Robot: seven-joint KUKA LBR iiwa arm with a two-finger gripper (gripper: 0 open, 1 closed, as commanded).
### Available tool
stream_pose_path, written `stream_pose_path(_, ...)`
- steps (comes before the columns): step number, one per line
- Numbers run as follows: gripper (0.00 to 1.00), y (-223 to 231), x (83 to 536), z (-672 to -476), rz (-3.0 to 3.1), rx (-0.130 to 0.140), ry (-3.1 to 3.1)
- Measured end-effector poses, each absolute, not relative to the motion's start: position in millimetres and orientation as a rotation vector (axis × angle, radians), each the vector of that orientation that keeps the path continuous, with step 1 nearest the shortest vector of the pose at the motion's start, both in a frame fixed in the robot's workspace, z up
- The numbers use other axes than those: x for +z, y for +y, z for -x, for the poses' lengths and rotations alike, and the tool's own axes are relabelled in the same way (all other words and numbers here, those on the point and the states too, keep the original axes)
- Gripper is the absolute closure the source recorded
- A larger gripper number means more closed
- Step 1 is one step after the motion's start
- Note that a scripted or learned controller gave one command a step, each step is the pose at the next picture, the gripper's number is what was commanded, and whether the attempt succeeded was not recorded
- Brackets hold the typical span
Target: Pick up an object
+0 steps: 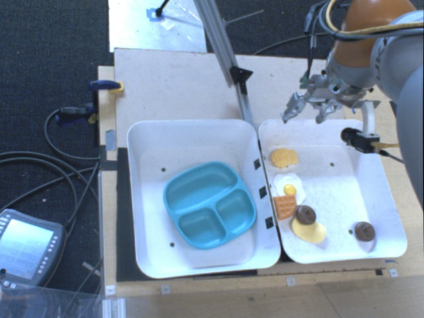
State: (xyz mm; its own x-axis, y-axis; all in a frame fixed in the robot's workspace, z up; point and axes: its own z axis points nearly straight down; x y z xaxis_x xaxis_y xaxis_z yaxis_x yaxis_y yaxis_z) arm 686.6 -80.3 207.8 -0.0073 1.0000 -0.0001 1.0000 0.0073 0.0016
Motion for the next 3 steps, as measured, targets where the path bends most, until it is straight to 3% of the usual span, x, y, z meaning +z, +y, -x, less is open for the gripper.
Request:
stream_pose_path(1,0.00,-81,208,-686.6,-2.212,0.001,2.229)
stream_pose_path(3,0.00,-90,102,-674.9,-2.224,-0.005,2.223)
